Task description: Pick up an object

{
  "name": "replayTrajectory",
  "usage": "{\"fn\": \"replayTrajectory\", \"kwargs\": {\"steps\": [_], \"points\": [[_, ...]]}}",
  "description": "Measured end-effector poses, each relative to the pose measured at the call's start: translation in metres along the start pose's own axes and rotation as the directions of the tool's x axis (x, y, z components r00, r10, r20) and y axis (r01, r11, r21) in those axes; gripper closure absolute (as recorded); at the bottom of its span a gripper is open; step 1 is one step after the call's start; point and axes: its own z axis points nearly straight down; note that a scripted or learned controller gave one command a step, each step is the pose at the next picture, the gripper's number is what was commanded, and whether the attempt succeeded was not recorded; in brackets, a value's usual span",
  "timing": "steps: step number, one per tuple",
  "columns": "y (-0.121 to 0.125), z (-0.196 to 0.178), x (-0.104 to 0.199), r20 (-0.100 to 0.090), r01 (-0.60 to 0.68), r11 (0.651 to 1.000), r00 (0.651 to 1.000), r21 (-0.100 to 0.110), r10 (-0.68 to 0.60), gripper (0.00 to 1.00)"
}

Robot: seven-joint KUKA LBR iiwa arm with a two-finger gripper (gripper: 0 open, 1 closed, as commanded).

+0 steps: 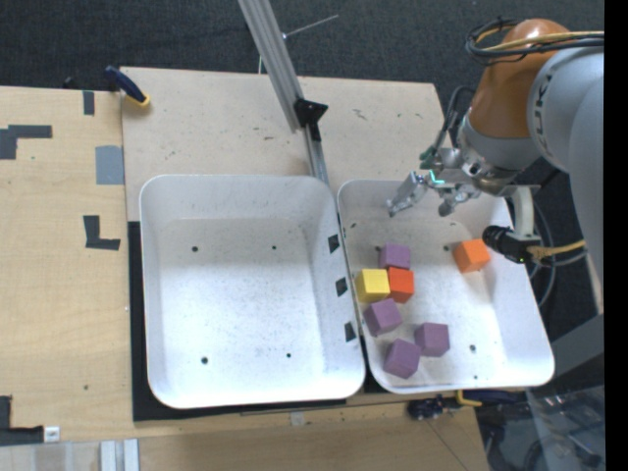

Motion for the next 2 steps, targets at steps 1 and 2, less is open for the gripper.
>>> {"fn": "replayTrajectory", "kwargs": {"steps": [1, 2], "points": [[0.001, -0.003, 0.000, 0.001, 0.001, 1.000, 1.000, -0.005, -0.001, 0.00], [-0.001, 0.041, 0.002, 0.002, 0.000, 1.000, 1.000, 0.000, 0.000, 0.00]]}}
